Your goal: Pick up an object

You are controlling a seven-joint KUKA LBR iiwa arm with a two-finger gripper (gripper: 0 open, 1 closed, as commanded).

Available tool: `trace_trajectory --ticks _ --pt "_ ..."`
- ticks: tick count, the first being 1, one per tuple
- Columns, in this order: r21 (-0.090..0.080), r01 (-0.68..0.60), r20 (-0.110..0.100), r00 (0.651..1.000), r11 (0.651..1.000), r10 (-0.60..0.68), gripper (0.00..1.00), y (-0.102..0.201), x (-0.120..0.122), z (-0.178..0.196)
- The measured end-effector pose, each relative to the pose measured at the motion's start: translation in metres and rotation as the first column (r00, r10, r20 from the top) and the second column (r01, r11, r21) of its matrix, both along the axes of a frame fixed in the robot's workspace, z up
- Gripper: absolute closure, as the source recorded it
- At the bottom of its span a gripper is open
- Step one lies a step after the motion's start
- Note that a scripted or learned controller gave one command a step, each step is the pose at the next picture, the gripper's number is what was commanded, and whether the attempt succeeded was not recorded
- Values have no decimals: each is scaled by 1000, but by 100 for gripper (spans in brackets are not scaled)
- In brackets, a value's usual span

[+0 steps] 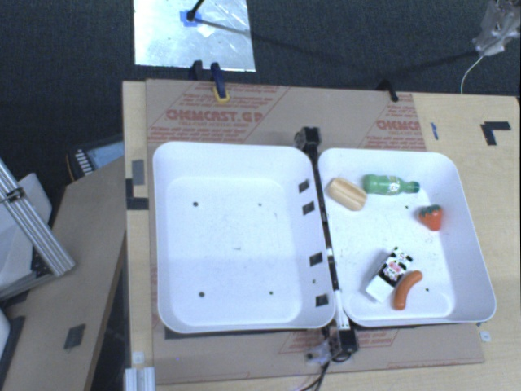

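Cardboard bench [244,108] | right bin [468,218] (glossy white): green bottle [391,186], bread roll [346,193], sausage [405,289] | claw state: cannot tell

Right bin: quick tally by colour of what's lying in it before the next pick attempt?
Green: 1, the bottle
Tan: 1, the bread roll
Red: 1, the strawberry-like piece
Orange: 1, the sausage
White with black: 1, the small carton, touching the sausage
Total: 5, all in the right bin
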State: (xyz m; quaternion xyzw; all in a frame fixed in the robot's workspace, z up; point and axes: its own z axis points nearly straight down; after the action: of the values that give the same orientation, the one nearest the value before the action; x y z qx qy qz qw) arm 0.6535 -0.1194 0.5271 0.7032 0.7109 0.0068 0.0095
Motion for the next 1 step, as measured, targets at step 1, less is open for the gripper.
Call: trace_trajectory --ticks 1 --pt "6 -2 -20 1000 1000 2 100 91 -54 10"
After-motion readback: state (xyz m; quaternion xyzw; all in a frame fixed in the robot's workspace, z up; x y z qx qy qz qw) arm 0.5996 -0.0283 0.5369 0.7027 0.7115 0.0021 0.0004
